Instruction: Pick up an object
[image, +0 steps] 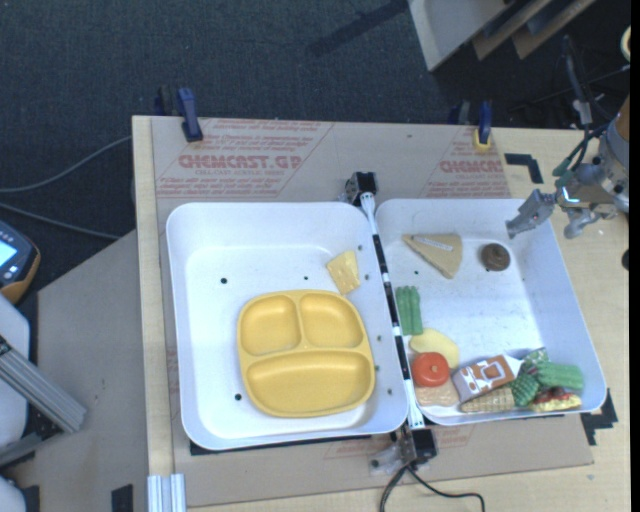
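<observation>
Bench (250, 160), seen from above at a slant: a pale board printed with red lettering, held at its far edge by two blue clamps (187, 110); dark carpet is seen beyond it, and a cable is trailed across the carpet at upper left; two white bins are set side by side, their inner rims touching along a black centre strip. Left bin (200, 300): a yellow tray (303, 352) with three compartments is laid toward the near right; a pale yellow wedge (343, 270) is leaned near the right rim; the far and left floor is left bare. Right bin (570, 300): a tan slice (436, 251) and a brown ball (495, 257) are placed at the far end, well apart from the near corner, where a green bean (408, 309), a tomato (432, 370), a small carton (487, 375) and leafy greens (548, 380) are crowded together; the middle floor is open. Gripper (560, 212): held above the far right rim of the right bin, just beside the ball; nothing is seen between its fingers; how far they are parted cannot be told
</observation>
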